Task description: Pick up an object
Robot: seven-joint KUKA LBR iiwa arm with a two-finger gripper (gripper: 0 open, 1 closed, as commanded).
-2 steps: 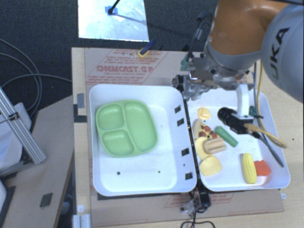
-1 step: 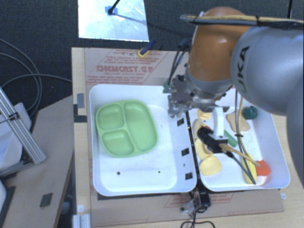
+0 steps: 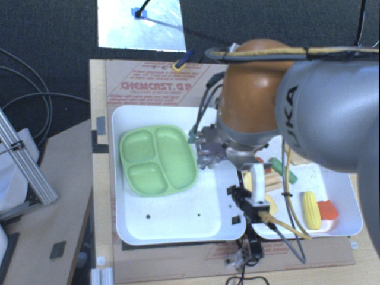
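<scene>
- The pincer (image 3: 206, 146) hangs beneath the orange wrist, over the right side of the left bin (image 3: 172, 224). The wrist hides most of it, so I cannot tell whether it is open or closed, and nothing is seen in its grip.
- Nearest candidate: the green divided plate (image 3: 157, 159), lying flat in the left bin with its right rim just beside the pincer.
- Farther out, in the right bin (image 3: 351, 217): a yellow corn cob (image 3: 311, 209), a red piece (image 3: 328, 209) beside it, and a green stick (image 3: 280, 167).
- Risk: the plate is wide and shallow, so a grab at its rim would probably slip off or tip it. Coming down nearer the seam between the bins could strike a bin wall.
</scene>
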